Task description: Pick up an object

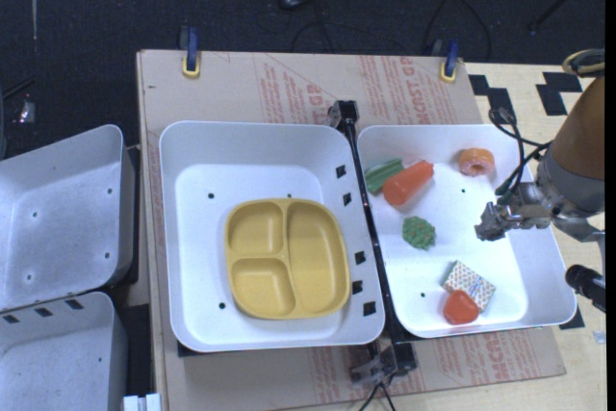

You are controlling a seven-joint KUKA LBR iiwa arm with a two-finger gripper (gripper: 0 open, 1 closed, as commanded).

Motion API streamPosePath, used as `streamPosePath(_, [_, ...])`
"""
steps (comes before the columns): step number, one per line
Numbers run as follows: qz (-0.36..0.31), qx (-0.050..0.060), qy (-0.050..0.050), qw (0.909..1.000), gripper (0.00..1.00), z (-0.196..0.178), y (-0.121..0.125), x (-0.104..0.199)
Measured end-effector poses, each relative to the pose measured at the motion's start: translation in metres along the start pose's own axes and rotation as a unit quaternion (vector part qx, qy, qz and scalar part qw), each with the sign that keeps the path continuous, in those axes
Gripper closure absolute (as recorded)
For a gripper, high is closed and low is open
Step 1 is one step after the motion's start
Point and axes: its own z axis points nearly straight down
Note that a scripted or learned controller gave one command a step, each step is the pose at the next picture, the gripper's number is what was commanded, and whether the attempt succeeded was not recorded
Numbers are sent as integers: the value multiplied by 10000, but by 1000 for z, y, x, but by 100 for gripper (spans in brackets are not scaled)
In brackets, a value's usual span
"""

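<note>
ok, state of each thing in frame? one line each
gripper: over right bin, nothing visibly held
carrot: lying in right bin, touching the green pepper
broccoli: lying loose, apart
doughnut: near far wall
patterned block: touching the red tomato
yellow tray: flat in left bin

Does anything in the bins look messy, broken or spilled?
Nothing stands out. The yellow tray lies flat in the left bin. The toy carrot, green leafy piece, patterned block and the other toys lie loose in the right bin, none spilled out or visibly damaged.
</note>
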Motion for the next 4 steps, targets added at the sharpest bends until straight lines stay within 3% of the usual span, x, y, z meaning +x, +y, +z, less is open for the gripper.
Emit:
streamPosePath(1, [-6, 1, -1, 10000, 100, -31, 2, 0])
streamPosePath(2, [-28, 14, 14, 10000, 100, -38, 6, 47])
streamPosePath(4, [-32, 35, 20, 10000, 100, -25, -10, 158])
